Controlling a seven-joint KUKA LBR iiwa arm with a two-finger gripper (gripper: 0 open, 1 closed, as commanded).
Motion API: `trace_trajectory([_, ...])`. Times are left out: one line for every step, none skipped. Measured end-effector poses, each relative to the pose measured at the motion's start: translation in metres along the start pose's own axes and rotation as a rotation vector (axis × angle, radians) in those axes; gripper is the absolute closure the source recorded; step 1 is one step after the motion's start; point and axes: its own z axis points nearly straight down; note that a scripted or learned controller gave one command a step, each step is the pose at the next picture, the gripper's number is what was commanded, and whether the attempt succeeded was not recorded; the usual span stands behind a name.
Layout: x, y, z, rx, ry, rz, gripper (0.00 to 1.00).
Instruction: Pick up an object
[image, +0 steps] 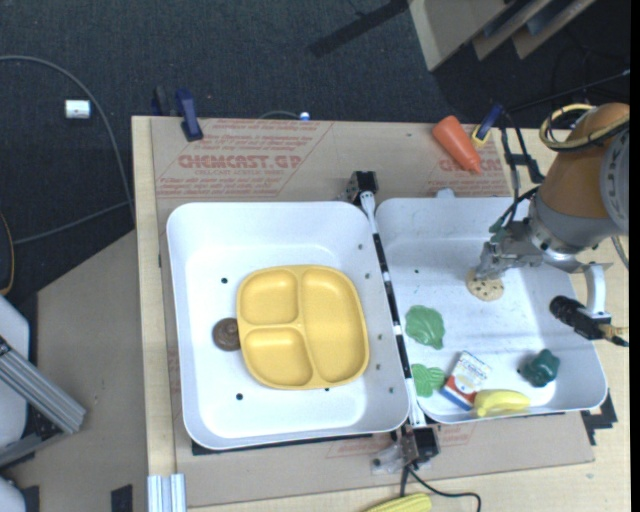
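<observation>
- Cookie (487, 289) lay in the right bin (440, 225), directly under my hand (490, 262).
- Whether my hand was released or clenched, I cannot tell.

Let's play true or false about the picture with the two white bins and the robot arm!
1. The yellow tray lies in the left bin. True.
2. The banana sits on the yellow tray. False: it lies in the right bin, near the front edge.
3. The gripper is just above the cookie. True.
4. The orange carrot is inside a bin. False: it lies on the bench behind the right bin.
5. Two green leafy pieces lie in the right bin. True.
</observation>
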Motion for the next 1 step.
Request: trace_trajectory([0.0331, -0.0565, -0.0411, 0.012, 0.004, 0.000, 1.00])
